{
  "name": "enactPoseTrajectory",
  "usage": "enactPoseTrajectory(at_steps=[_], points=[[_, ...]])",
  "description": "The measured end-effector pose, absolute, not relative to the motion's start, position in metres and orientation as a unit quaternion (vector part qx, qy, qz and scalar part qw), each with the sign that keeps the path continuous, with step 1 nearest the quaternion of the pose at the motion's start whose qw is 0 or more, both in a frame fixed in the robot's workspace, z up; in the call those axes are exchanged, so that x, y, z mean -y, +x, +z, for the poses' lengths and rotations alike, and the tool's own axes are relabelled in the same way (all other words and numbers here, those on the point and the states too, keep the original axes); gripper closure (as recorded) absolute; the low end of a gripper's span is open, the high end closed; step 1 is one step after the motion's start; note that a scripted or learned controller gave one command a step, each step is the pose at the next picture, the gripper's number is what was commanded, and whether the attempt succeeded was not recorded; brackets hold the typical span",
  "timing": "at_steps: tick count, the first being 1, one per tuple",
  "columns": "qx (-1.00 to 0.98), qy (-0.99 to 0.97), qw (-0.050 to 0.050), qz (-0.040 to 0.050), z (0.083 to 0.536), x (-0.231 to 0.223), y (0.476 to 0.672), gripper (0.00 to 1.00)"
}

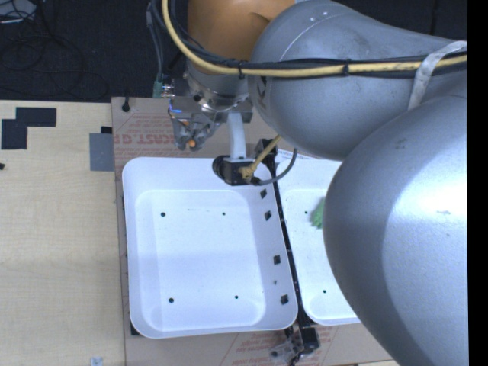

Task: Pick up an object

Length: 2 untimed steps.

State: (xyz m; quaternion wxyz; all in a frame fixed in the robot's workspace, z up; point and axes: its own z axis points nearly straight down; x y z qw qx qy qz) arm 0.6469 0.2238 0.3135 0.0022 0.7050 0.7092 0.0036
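My gripper [189, 136] hangs at the top middle of the camera view, over the cardboard just beyond the far rim of the left bin [145, 204]. A small orange spot shows at its tip; I cannot tell what it is. A small green object [316, 213] lies in the right bin [305, 181], near that bin's left wall, and the arm hides part of it. The gripper is well up and left of the green object, apart from it.
The big grey arm [396, 204] covers most of the right bin. A black cable loop [232, 168] hangs over the left bin's far right corner. Black clips [276, 259] line the divide between the bins. A wooden bench [53, 242] lies to the left.
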Motion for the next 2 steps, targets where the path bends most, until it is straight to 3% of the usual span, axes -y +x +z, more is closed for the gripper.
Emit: enactPoseTrajectory(at_steps=[1,2], points=[[-0.708,0.706,0.001,0.0029,0.466,-0.229,0.644,1.00],[-0.708,0.707,-0.001,-0.0023,0.392,-0.135,0.561,1.00]])
